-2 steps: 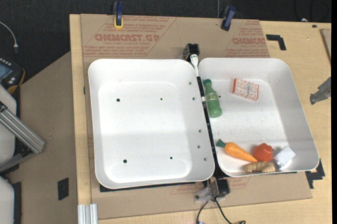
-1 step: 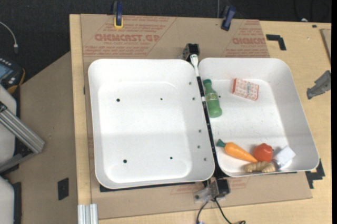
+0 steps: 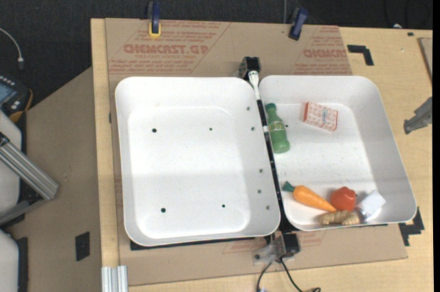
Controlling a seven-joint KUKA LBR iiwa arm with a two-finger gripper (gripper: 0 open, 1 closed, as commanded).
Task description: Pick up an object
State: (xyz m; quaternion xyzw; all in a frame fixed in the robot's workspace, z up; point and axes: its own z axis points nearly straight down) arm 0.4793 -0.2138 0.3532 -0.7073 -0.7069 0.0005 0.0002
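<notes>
Fig.: we see the gripper [image 3: 418, 120] at the right bin's [image 3: 357, 95] far edge, grip state n/k, w/ the green bottle [image 3: 277, 129] well to its left, long axis running along the divider.

A small grey angular piece of the arm [image 3: 419, 120] shows.

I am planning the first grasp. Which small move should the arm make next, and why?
Probably bring the gripper, at the view's right edge, over the right bin toward the small red-and-white box. It lies apart from the green bottle, while the carrot and tomato crowd the near corner.
</notes>
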